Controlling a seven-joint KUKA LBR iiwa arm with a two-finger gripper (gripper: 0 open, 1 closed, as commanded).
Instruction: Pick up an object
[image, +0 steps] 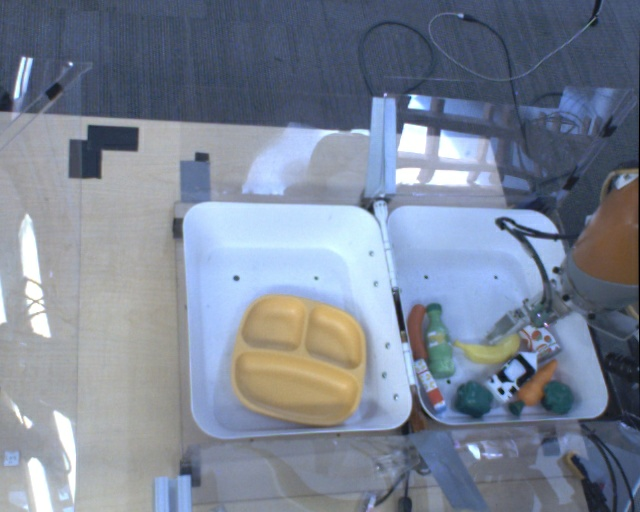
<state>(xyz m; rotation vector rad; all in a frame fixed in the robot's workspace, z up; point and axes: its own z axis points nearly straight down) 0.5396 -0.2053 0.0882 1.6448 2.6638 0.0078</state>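
Banana (487, 350) lies just left of the gripper (527, 322) near the right bin's (450, 240) right edge, lengthwise left-right; grip state cannot be told.

My gripper (528, 322) hangs low in the right bin (470, 245) just above the banana (487, 350), among a green bottle (438, 342), carrot (538, 382) and broccoli (474, 399), while the left bin (270, 230) holds a yellow divided tray (299, 358).

One fixed camera looks down at a slant on the tabletop (90, 330), both bins mid-frame, the arm (605, 250) at right.
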